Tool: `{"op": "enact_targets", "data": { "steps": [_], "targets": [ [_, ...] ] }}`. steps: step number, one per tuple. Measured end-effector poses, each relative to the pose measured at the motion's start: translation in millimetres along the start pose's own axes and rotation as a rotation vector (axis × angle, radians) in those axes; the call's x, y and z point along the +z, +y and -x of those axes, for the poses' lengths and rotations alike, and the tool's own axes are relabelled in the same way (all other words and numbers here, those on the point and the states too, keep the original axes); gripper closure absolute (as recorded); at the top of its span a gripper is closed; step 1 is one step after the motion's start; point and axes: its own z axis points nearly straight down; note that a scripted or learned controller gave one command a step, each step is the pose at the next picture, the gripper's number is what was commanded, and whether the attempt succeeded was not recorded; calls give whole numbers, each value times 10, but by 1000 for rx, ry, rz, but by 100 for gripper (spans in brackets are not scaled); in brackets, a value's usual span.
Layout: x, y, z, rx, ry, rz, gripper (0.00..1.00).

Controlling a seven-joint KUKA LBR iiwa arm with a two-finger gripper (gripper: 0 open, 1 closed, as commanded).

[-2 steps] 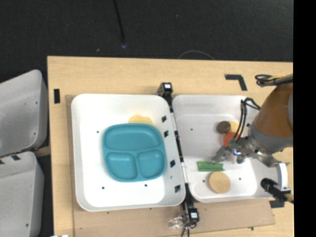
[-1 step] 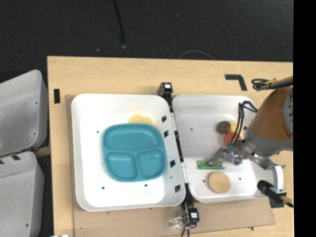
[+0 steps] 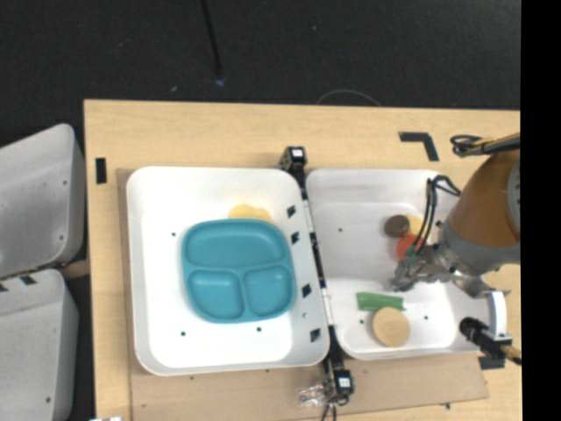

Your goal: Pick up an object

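Nearest me, the tan disc (image 3: 390, 328) and green piece (image 3: 379, 302) sit right bin (image 3: 351, 200), my gripper (image 3: 410, 273) low beside an orange-red piece (image 3: 405, 246), grip state I can't tell, and crowding risks a miss.

in the left shallow white bin (image 3: 158, 323), a teal plastic tray with three compartments (image 3: 237, 268) takes up the middle, and a pale yellow rounded piece (image 3: 249, 211) sits touching its far edge; open floor runs round the tray along every wall.

the right shallow white bin (image 3: 351, 202) is tighter. the grey arm with its orange band (image 3: 480, 209) covers the right part, and the gripper (image 3: 410, 270) hangs low at the centre. a small brown round object (image 3: 397, 226) and what looks like a red piece (image 3: 405, 246) lie just beside it. near the front wall a flat green strip (image 3: 379, 302) touches a tan disc (image 3: 390, 327). the far left corner stays open floor.
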Motion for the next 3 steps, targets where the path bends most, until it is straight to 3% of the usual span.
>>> {"op": "enact_targets", "data": {
  "steps": [3],
  "targets": [
    [-1493,119,69,-16,-1,1,100]
  ]
}}
